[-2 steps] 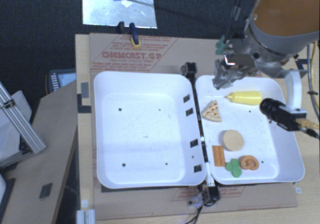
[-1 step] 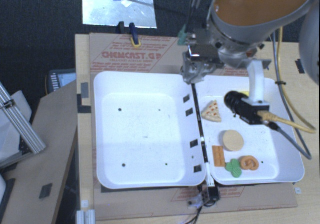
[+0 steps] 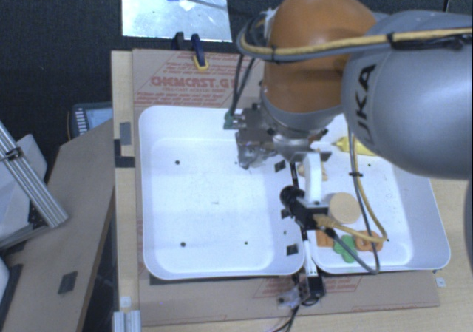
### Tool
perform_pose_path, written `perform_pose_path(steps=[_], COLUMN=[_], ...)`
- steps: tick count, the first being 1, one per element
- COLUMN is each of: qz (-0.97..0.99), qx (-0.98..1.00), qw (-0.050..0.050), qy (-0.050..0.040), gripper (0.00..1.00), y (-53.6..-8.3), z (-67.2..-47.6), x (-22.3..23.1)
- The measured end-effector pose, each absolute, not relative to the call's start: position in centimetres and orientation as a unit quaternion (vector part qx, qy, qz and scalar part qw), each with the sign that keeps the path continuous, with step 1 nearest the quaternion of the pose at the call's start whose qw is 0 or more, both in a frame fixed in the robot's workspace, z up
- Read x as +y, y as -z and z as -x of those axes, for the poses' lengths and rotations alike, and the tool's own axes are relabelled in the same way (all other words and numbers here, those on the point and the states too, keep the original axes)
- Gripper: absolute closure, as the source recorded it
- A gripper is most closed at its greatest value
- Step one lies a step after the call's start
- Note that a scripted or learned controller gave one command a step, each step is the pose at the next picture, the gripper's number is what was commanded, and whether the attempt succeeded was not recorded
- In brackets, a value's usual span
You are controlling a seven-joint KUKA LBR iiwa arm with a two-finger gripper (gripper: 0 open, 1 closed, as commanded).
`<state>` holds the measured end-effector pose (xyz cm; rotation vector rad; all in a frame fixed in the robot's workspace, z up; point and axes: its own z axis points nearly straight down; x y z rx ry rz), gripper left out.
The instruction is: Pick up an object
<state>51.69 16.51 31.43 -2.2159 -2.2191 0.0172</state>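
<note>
Where the arm leans in: gripper (image 3: 255, 151) above the left bin (image 3: 159, 197); fingers' state untellable.
Objects: round wooden disc (image 3: 344, 208), orange (image 3: 325, 237) and green (image 3: 344, 251) pieces in the right bin (image 3: 421, 234).
Tabletop: cardboard sheet (image 3: 185, 80).
Room: dark backdrop (image 3: 59, 27).

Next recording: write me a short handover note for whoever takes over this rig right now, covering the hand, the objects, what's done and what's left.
Hand: the arm reaches in over the divide between the two bins; its wrist hardware sits low near the left bin's right edge. Nothing can be seen held.

Objects: all lie in the right bin. A tan round disc is near the divider, an orange piece and a green piece lie toward the front edge, and a yellow item pokes out from under the arm.

Done: no pick confirmed.

Left: grasp one object and lift it.
</note>
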Motion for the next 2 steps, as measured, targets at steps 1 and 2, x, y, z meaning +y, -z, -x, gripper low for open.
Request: perform_pose_path(steps=[1, 2], qz=[0.711, 0.704], qx=[-0.703, -0.71], qw=[-0.001, -0.005], qy=[-0.0014, 0.008], gripper=[1.0, 1.0], y=[-30.8, -44.1], z=[-48.6, -49.2], x=[5.2, 9.2])
